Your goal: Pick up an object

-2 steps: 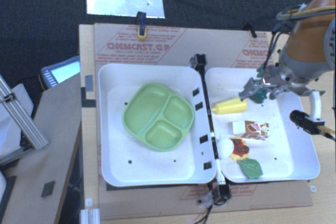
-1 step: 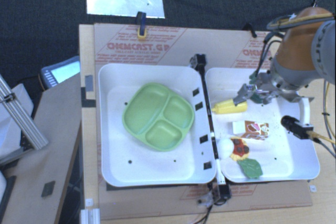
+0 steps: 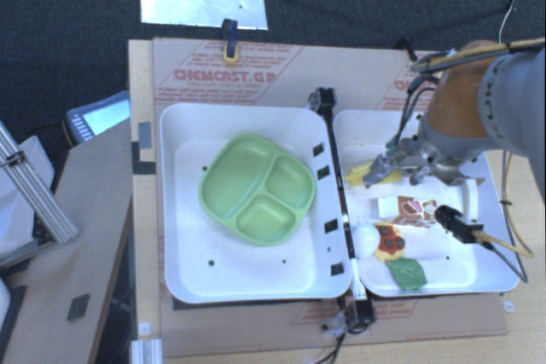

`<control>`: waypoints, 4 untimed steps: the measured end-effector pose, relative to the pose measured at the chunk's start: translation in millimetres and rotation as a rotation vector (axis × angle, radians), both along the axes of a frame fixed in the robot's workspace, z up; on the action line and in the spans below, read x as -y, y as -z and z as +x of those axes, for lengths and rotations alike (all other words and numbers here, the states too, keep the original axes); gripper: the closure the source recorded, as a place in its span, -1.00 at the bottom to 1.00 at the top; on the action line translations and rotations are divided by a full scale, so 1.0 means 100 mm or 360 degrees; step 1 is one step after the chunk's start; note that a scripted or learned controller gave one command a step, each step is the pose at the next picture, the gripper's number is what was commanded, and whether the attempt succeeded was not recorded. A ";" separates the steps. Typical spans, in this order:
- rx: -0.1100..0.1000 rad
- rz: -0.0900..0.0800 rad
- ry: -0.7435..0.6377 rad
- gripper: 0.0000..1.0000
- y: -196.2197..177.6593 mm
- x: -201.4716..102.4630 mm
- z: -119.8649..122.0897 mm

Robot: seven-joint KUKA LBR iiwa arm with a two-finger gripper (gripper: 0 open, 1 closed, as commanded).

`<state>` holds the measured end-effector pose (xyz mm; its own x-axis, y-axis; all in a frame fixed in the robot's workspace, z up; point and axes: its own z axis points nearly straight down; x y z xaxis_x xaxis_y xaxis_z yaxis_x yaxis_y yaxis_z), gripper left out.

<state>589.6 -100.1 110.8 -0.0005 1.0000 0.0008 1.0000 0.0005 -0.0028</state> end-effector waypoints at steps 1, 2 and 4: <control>0.0010 -0.0003 0.0002 1.00 -0.14 0.01 0.02; 0.0015 -0.0003 -0.0007 1.00 -0.66 -0.06 0.11; 0.0012 -0.0002 -0.0008 1.00 -1.59 -0.12 0.12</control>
